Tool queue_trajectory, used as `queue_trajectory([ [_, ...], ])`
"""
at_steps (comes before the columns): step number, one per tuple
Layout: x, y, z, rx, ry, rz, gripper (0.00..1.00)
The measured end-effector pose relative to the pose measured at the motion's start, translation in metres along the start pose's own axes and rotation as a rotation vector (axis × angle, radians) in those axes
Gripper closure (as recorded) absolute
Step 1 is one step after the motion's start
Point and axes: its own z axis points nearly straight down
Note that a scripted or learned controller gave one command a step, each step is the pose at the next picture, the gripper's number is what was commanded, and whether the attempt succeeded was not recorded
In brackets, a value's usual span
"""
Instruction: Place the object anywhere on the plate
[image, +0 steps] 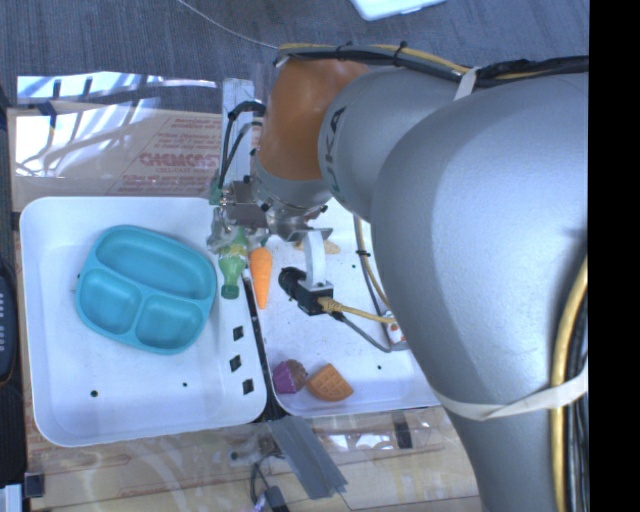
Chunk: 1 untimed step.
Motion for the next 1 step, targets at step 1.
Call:
queue_trajectory([
  [1,-0.0028,0.0001,-0.0001,0.0,-0.001,0.004,0.0],
])
